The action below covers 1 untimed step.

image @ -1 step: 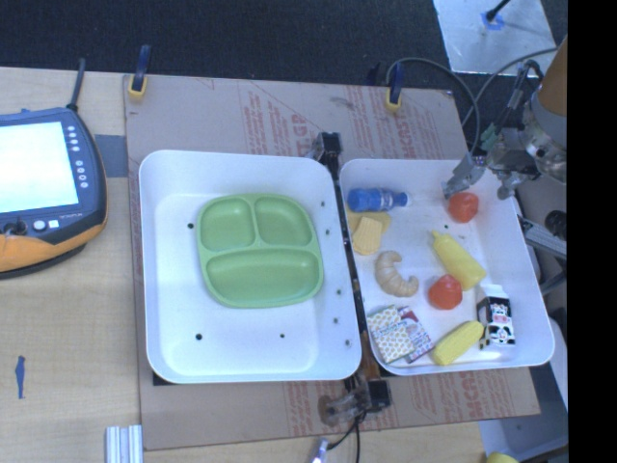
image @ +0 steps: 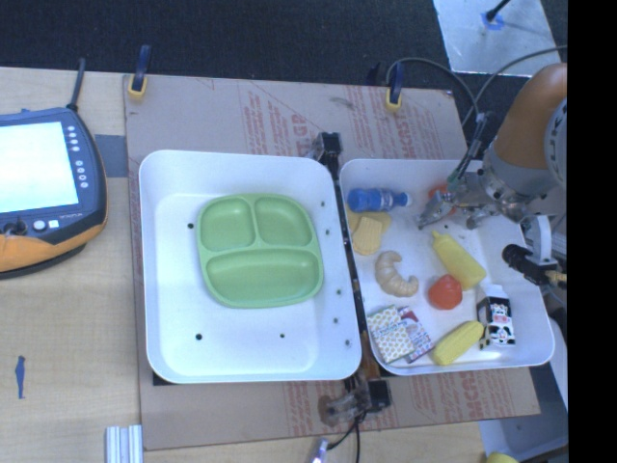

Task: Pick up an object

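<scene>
Overhead, the camera looks down at a slant on a wooden bench with two shallow white bins side by side. The left bin (image: pixel 169 258) holds a pale green divided plate (image: pixel 258 250) lying flat near its middle. The right bin (image: pixel 540 350) holds the loose objects the arm may choose from: a blue bottle (image: pixel 376 200) lying on its side near the far left corner, a yellow slice (image: pixel 368 232) just in front of it, a tan croissant (image: pixel 396 274) toward the middle, a yellow bottle (image: pixel 458 259) lying aslant, a red tomato (image: pixel 444 292) just beside that bottle's near end, a patterned packet (image: pixel 398 334) at the near left, a corn cob (image: pixel 457 342) beside the packet, and a small black-and-white carton (image: pixel 497 321) standing at the near right. The grey arm with its orange band reaches in from the right, and its gripper (image: pixel 453 204) hangs over the far part of the right bin, near the yellow bottle's far end and to the right of the blue bottle. Whether the gripper is apart or together cannot be told from this view, and nothing is visibly held in it. Judging by this, the pick is not yet done: every object lies in the bin, and the descent, grasp and lift all remain. A handheld control tablet (image: pixel 43 186) rests at the bench's left edge.
</scene>
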Tool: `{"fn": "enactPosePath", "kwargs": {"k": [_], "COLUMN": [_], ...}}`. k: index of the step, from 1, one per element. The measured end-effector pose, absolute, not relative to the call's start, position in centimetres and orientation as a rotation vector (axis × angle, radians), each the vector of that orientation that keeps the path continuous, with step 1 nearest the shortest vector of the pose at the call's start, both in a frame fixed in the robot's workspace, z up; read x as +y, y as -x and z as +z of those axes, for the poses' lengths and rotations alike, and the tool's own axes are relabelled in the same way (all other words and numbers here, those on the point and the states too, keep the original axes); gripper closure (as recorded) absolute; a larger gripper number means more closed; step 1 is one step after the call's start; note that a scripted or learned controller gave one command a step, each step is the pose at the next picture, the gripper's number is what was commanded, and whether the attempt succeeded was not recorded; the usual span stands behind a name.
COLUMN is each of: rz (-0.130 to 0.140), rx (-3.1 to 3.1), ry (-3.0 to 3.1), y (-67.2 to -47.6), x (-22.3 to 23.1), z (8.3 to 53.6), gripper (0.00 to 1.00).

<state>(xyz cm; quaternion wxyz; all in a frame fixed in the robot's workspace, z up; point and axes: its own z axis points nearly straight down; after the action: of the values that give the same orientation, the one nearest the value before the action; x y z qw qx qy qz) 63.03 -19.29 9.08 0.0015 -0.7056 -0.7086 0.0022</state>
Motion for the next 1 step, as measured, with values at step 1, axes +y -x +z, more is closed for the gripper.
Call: {"fn": "enactPosePath", "kwargs": {"k": [1], "rz": [0.002], "rx": [-2.225], "ry": [2.215], "y": [-65.64], "x": [-17.71], "z": [9.23], "gripper": [0.0]}}
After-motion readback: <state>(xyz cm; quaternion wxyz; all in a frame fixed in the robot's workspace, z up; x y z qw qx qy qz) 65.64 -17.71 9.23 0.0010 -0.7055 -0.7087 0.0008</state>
